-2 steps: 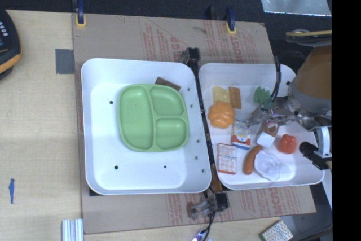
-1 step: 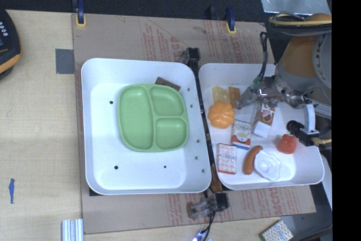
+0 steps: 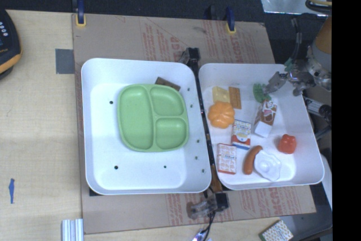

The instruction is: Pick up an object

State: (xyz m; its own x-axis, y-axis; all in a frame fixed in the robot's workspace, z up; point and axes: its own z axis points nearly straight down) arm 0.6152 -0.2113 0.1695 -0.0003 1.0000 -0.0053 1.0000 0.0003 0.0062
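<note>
The right bin (image 3: 299,178) holds several toy foods: a yellow block (image 3: 221,94), a brown wafer (image 3: 234,97), an orange pumpkin (image 3: 220,114), two small red-and-white cartons (image 3: 241,134) (image 3: 227,158), a sausage (image 3: 252,159), a white lump (image 3: 268,166), a red pepper (image 3: 286,144), a brown-and-white packet (image 3: 266,115) and a green piece (image 3: 259,91). My gripper (image 3: 277,80) hangs over the bin's far right part, just right of the green piece and above the packet. Nothing shows in its grasp.
The left bin (image 3: 98,166) carries a green divided plate (image 3: 152,117) with a brown piece (image 3: 167,84) behind it. Blue clamps (image 3: 80,11) (image 3: 229,18) pin the cardboard at the back. A dark device (image 3: 7,42) lies at the far left.
</note>
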